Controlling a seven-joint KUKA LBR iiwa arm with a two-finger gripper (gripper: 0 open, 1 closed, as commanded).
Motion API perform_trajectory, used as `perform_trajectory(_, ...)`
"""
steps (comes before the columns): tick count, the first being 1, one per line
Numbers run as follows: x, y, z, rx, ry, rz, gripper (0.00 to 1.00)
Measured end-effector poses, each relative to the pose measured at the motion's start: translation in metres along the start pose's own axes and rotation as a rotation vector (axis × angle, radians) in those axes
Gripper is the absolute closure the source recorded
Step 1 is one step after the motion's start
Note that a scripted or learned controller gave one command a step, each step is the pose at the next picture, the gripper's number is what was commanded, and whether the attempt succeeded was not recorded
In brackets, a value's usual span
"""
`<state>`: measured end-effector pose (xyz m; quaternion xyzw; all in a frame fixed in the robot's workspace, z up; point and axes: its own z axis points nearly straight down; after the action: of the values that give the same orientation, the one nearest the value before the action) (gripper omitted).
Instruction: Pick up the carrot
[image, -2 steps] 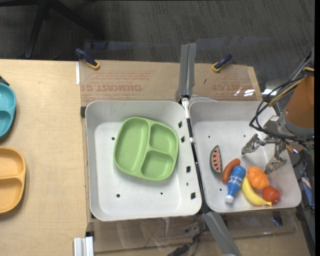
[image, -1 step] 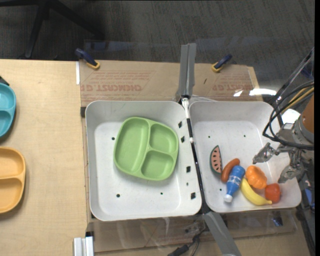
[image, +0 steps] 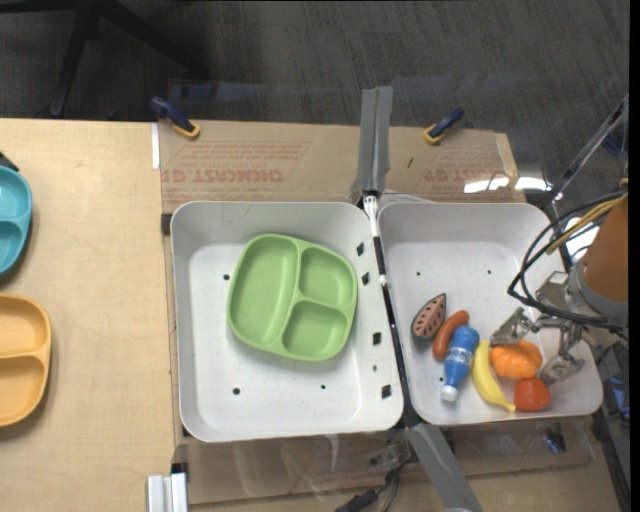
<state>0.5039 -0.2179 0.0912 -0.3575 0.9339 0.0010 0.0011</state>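
The tomato lies nearest the camera, in the right bin's front right corner, touching the orange just behind it. The gripper hangs over that corner with its fingers spread wide, one at the orange's left and the other at its right. The orange sits in the gap between them, but whether the fingers press on it cannot be told. The banana curves along the orange's left side. The bottle lies left of the banana, its white cap toward the front. The carrot rests against the bottle's left side, well clear of the fingers, with a brown seed-spotted slice just beside it. A green plate sits in the left bin.
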Motion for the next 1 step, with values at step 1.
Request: perform_trajectory(1,-0.0026,-0.0001,-0.0092,0.002,-0.003,-0.002,1.0)
